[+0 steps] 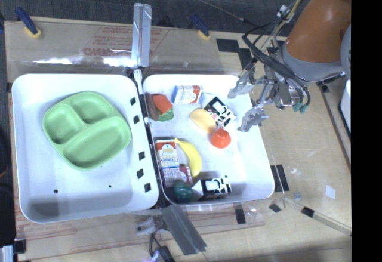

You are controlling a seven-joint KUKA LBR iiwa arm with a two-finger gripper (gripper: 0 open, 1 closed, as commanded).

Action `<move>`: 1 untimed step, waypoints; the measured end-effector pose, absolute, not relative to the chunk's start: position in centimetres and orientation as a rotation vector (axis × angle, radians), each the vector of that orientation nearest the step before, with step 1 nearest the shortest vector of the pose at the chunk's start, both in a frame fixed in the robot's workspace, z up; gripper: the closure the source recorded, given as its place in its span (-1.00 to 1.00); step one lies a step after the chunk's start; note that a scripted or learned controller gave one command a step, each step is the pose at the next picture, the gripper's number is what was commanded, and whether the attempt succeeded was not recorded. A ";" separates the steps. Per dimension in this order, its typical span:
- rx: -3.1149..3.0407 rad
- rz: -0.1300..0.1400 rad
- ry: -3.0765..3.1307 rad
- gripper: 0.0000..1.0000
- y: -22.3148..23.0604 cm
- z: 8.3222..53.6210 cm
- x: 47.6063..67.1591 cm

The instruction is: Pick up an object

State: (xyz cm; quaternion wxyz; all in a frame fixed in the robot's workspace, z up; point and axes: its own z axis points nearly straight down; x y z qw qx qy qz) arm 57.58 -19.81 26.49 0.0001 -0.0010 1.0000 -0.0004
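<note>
Two white bins sit side by side. Nearest, in the right bin [253, 165], lie a banana [192, 156] and carton [169, 162]; a green plate [87, 128] fills the left. At three o'clock, the gripper [249, 105] hovers spread open, holding nothing.

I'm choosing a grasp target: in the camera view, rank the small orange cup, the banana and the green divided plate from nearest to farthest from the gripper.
1. small orange cup, right bin, just lower left of the gripper.
2. banana, right bin, lower middle.
3. green divided plate, left bin, far across.
</note>
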 end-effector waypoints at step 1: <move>-0.103 -0.002 3.137 -1.00 -20.8 9.3 57.8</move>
